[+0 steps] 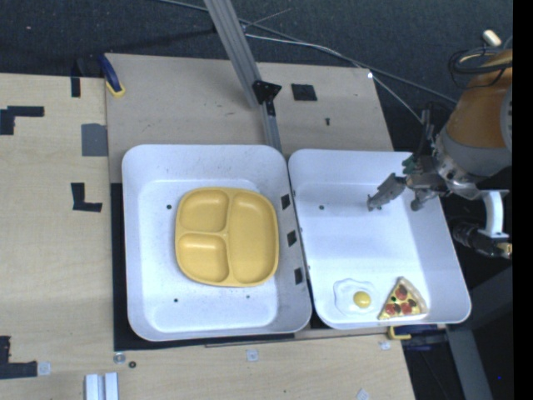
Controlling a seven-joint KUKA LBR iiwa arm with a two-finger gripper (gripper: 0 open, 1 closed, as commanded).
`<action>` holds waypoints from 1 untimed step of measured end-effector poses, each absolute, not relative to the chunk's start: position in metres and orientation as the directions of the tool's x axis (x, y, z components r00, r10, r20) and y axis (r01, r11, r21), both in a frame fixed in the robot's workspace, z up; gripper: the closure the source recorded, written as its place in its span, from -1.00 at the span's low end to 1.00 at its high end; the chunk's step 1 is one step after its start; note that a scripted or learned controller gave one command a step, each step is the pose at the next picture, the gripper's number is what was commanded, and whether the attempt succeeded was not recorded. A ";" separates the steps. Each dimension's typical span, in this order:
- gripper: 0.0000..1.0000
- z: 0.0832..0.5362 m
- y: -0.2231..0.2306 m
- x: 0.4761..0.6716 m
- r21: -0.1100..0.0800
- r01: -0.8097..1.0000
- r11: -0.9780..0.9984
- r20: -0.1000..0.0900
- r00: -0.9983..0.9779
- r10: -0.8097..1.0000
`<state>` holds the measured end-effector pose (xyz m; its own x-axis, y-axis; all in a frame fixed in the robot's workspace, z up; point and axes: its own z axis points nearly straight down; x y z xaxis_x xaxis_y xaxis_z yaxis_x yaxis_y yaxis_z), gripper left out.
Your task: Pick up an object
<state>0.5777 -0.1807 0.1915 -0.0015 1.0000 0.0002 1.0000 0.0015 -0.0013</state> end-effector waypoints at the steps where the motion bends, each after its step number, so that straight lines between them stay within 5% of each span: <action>1: -1.00 0.147 -0.183 0.580 -0.005 1.000 0.001 -0.001 -0.001 1.000</action>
<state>0.5795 -0.1832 0.1472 -0.0008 1.0000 -0.0006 1.0000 0.0008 -0.0053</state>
